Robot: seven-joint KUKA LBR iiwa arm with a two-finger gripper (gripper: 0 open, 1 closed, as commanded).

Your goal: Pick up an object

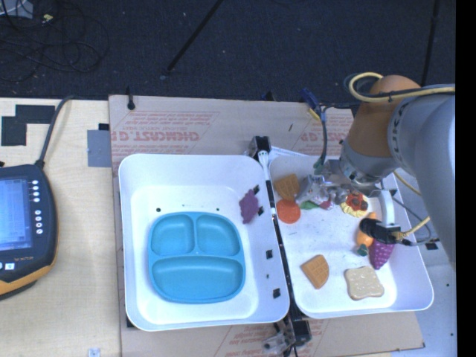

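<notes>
Across the bench's right bin (416, 292), the gripper (324, 192) hangs over small toy foods near its upper wall, jaw state impossible to tell, and the nearby orange-red tomato (288, 213) looks light, rigid, probably slippery, best pinched across its middle.

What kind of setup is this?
Probably a robot lab's grasping test cell: an arm reaches over two white bins of toy food, a teach pendant lies on the bench, and cables trail across the dark floor.

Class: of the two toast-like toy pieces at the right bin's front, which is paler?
The bread slice, cream-white at the front right; the waffle piece beside it is orange-brown.
</notes>
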